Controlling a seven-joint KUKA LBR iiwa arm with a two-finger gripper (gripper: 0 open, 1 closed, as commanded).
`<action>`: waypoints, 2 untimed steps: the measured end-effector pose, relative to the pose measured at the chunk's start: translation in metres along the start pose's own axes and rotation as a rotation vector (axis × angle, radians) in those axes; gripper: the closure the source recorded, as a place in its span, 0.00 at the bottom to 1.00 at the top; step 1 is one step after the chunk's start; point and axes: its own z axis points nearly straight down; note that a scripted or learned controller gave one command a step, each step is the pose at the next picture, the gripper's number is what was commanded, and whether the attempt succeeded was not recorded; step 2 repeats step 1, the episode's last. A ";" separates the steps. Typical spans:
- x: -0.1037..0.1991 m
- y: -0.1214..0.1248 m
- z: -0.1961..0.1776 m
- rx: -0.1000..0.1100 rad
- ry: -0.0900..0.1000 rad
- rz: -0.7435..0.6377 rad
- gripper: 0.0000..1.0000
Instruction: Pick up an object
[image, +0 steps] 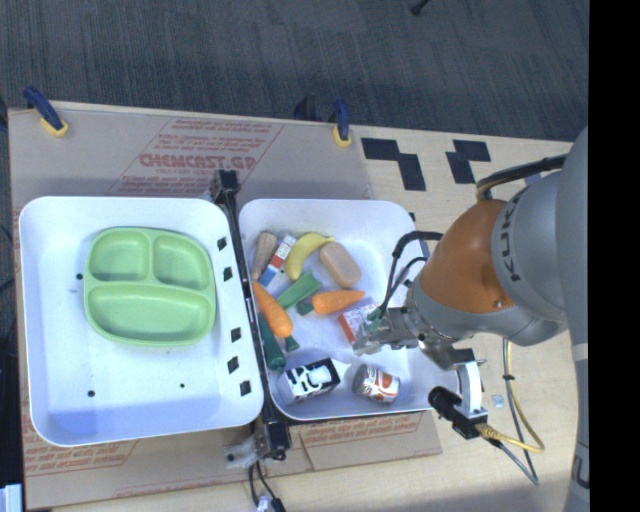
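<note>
The right white bin (330, 207) holds several small objects. Among them are a yellow banana (305, 250), a tan bun-like piece (340, 265), two orange carrots (338, 300) (273, 312) and a green piece (298, 292). A red and white packet (351, 320), a black and white object (312, 377) and a red and white can (378, 384) lie there too. My gripper (372, 335) hangs low inside this bin near its right side, just right of the packet and above the can. Its tip is dim and partly hidden by the wrist.
The left white bin (50, 330) holds a light green divided plate (150, 285). A black divider strip (240, 300) runs between the bins. The orange and grey arm (480, 280) covers the right bin's right edge. Cables (505, 430) trail off the bench at the lower right.
</note>
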 end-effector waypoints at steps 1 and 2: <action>-0.014 0.037 -0.168 -0.006 -0.003 0.006 1.00; -0.014 0.037 -0.168 -0.006 -0.003 0.006 1.00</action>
